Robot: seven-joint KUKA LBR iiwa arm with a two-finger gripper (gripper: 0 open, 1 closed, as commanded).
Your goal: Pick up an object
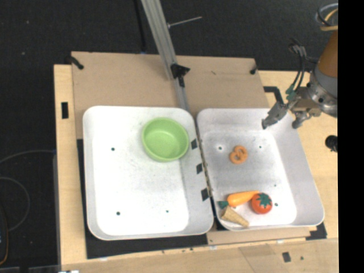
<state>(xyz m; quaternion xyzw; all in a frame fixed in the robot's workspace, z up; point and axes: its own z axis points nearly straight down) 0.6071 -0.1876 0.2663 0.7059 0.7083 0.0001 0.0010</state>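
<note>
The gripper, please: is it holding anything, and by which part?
Nothing is held: the gripper hangs open over the right bin's far edge, nothing between its fingers.

no readable text anywhere we can spot, no labels, no brand marks, no numbers, no signs, nothing legible to us on any surface, at this resolution we can't make out lettering of any kind
</note>
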